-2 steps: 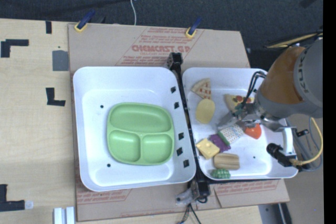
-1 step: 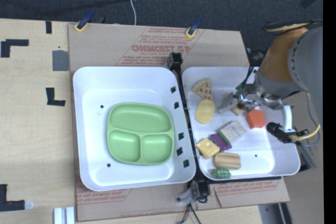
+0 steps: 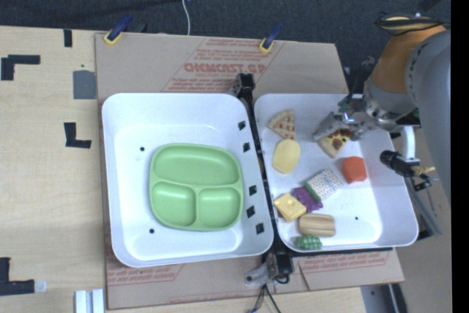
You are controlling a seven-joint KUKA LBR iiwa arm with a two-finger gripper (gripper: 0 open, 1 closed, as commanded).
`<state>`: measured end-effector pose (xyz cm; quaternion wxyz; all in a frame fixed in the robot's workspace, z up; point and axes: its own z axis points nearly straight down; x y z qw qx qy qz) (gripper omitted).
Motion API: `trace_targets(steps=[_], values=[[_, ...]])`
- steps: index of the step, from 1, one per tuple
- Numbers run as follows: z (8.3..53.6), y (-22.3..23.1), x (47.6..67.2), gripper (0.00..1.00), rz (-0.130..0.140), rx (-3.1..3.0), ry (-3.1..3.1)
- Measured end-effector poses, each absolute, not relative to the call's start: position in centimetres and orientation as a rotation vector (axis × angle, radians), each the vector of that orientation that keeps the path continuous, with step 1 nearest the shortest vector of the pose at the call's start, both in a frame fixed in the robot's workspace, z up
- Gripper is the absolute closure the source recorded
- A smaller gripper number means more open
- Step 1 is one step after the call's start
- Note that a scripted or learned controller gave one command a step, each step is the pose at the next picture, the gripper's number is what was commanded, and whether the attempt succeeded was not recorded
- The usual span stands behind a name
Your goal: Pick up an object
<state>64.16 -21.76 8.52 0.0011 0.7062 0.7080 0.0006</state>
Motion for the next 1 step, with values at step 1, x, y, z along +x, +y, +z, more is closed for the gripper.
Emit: trace_targets(steps=[1], values=[[8.59, -19.63, 54.31, 0.0, -0.002, 2.223, 2.221]])
